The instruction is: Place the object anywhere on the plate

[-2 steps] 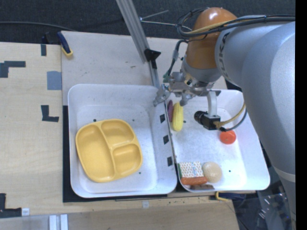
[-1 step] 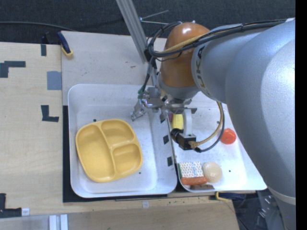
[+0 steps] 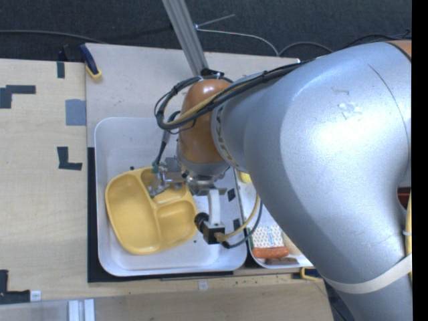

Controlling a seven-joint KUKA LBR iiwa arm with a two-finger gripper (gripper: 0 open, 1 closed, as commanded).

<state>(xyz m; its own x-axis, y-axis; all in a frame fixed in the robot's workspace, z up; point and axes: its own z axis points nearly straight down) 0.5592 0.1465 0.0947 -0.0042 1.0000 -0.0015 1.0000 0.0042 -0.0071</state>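
A yellow divided plate [image 3: 146, 212] lies in the left white bin [image 3: 114, 139], toward its front. My gripper [image 3: 162, 181] hangs over the plate's far right edge, below the orange wrist band [image 3: 199, 122]. The arm's bulk hides its fingertips, and I can see no object between them. In the right bin a small orange and white object [image 3: 270, 241] lies near the front, partly under the arm.
The big grey arm [image 3: 328, 166] covers most of the right bin. A metal rail [image 3: 182, 25] slants up at the back. Black cables [image 3: 221, 236] and a connector hang by the plate's right side. A blue and yellow tool [image 3: 90, 61] lies at the bench's back left.
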